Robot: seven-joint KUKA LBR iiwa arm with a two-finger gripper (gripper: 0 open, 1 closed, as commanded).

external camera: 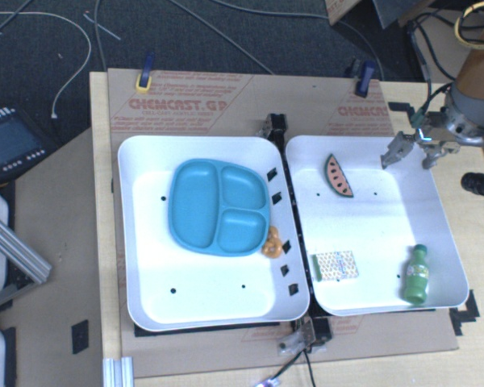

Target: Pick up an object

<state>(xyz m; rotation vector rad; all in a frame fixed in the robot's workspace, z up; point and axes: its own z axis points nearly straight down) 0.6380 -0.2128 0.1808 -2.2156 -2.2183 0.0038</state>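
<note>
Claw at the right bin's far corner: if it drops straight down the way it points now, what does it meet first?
Likely bare floor of the right bin near its far right corner. The claw, fingers spread, hangs there; the watermelon slice lies off to its left, though depth is uncertain.

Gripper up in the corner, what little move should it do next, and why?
Probably slide left toward the flat red watermelon-slice toy. The gripper hangs open over the right white bin's far corner, holding nothing, and that slice is the nearest thing, lying alone on bare floor.

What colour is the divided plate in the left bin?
Light blue, all over; the divided plate shows best in the overhead camera view.
</note>
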